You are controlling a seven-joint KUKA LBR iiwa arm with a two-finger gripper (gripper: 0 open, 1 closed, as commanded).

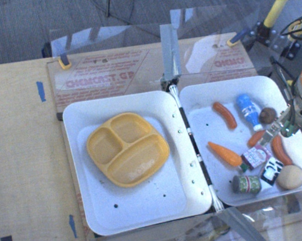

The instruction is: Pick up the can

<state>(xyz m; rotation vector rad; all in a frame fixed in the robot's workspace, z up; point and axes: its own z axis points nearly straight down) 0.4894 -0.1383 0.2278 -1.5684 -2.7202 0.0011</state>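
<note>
The can (246,183) is small, with a green label and a dark end, and lies on its side near the front wall of the right bin (193,102). My gripper (280,127) hangs over the right part of that bin, above an orange sausage (281,150) and a small orange piece (256,139). It sits up and to the right of the can, well apart from it. Between the two lie a pink-and-white carton (256,157) and a black-and-white box (271,170).
The right bin also holds a carrot (225,153), a second sausage (224,115), a blue bottle (248,110), a brown ball (268,115) and a tan egg shape (291,177). A yellow divided plate (127,148) lies in the left bin (91,211).
</note>
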